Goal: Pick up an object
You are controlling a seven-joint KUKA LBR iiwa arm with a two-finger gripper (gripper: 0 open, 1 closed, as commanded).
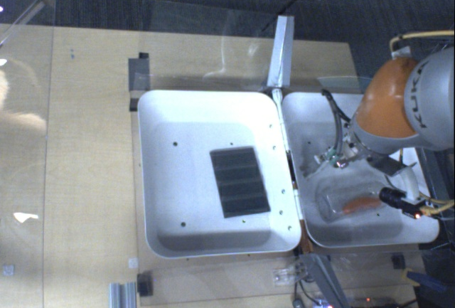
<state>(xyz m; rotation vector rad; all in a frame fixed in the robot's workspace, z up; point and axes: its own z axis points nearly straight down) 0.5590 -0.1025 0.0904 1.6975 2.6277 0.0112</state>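
A dark grey ridged rectangular pad (240,182) lies flat in the middle of the left bin (163,157). In the right bin (306,121) an orange-red elongated object (362,205) lies near the front, beside or partly within a clear see-through item (333,201); which of the two I cannot tell. My gripper (337,157) hangs low over the middle of the right bin, just behind and left of the orange-red object. The grey wrist and orange band (387,104) cover the bin's right part.
A metal divider bar (281,61) rises behind the seam between the bins. Black clamps (138,79) sit at the left bin's back corner. The wooden bench (71,157) stretches to the left.
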